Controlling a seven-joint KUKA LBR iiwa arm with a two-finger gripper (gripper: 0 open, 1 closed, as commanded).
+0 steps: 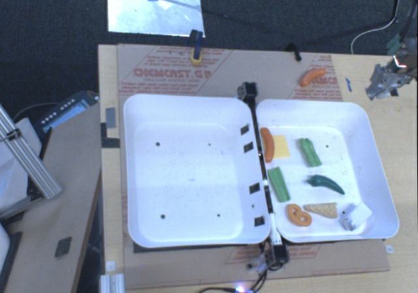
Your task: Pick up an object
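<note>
My hand [389,81]: near the surface's far right edge; can't tell its state.
Next: drop straight over the green pepper [326,184], then pinch.

The wooden bench [366,76] carries a sheet of printed cardboard [170,70], and on that sheet sit two shallow white bins side by side, the left bin [189,106] and the right bin [372,135], their inner edges touching along a black hinge strip [258,154]. An orange sausage-shaped toy [313,77] lies on the cardboard just beyond the right bin's far edge. A small yellow and blue clamp [196,47] sits at the cardboard's far edge.
</note>
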